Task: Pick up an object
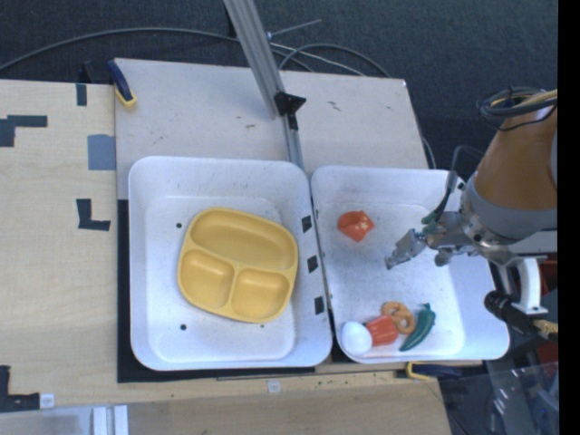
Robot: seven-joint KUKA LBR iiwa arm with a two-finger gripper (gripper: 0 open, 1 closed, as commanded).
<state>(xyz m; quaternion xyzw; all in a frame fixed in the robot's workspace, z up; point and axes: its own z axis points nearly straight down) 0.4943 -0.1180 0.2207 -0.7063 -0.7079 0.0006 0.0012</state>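
The gripper (405, 248) hangs over the right bin (471, 333), and from here I cannot tell how it is set. Nearest it, toward the bin's far left side, sits a small red block (355, 226) (a toy, I'd guess), alone on bare floor. It looks light, stiff and blocky, so a pinch across two opposite flat sides should hold. It has no clear long axis; one corner points toward the near rim. A cluster of toy food (390, 324) crowds the near edge.
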